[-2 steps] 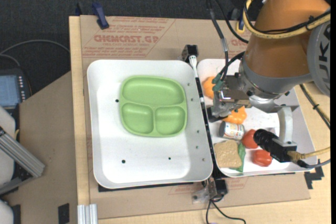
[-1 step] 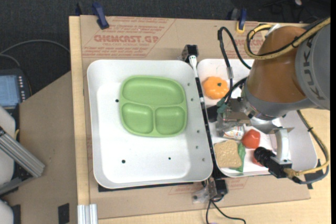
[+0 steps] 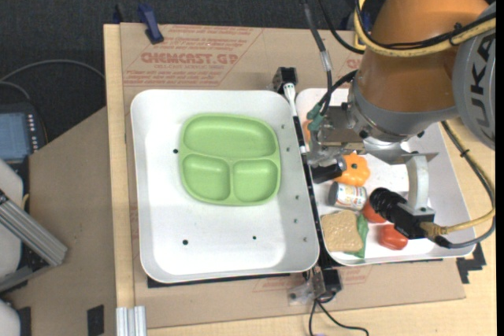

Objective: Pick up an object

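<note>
The grey arm (image 3: 472, 83) reaches in from the right. Its rounded orange band (image 3: 417, 20) stands over the right bin (image 3: 453, 169), with the wrist pointing down. The gripper (image 3: 324, 160) sits low at that bin's left wall, mostly hidden under the wrist, so I cannot tell whether it is clenched or released, and nothing can be seen held in it.

Just beside the gripper, on the arm's side, is a glossy orange pumpkin-shaped toy (image 3: 356, 168). Right below that toy is a small can (image 3: 350, 197) with a paper label. Further toward the near edge lies a tan, grainy bread slice (image 3: 341, 230), with a green leaf-like piece (image 3: 362, 229) along it and a smooth red piece (image 3: 391, 237) beyond that.

On the gripper's far side, across the wall, the smooth white left bin (image 3: 157, 193) holds a matte green plate (image 3: 230, 159) with three sections and rounded corners.
</note>
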Controlling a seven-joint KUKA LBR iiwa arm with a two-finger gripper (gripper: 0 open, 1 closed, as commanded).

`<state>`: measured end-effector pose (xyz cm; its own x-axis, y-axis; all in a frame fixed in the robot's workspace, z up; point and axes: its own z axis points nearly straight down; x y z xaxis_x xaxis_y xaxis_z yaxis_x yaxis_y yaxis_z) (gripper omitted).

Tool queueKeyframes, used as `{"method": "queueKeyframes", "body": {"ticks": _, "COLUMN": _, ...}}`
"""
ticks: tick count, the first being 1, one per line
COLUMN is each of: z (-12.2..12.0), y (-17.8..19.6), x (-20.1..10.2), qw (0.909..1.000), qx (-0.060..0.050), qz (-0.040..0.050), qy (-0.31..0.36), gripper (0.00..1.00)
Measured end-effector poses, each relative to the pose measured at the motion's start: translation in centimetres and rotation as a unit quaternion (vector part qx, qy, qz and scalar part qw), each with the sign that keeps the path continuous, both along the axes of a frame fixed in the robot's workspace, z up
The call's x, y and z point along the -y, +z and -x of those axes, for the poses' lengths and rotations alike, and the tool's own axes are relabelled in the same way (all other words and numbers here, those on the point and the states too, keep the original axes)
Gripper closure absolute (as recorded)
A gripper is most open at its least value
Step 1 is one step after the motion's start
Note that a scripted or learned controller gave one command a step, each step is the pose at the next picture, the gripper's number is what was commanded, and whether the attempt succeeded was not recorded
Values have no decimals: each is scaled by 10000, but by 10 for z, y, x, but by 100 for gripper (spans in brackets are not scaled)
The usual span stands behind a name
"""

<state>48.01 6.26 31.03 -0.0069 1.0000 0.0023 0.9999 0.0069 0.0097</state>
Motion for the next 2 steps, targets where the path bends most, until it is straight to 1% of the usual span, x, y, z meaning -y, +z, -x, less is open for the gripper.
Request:
{"method": "queueKeyframes", "body": {"ticks": 1, "z": 0, "y": 116, "x": -44, "qw": 10000, "qx": 30, "qz": -13, "qy": 1, "gripper": 100}}
{"method": "queueKeyframes", "body": {"ticks": 2, "z": -1, "y": -52, "x": 2, "qw": 9999, "qx": -136, "qz": 33, "qy": -67, "gripper": 100}}
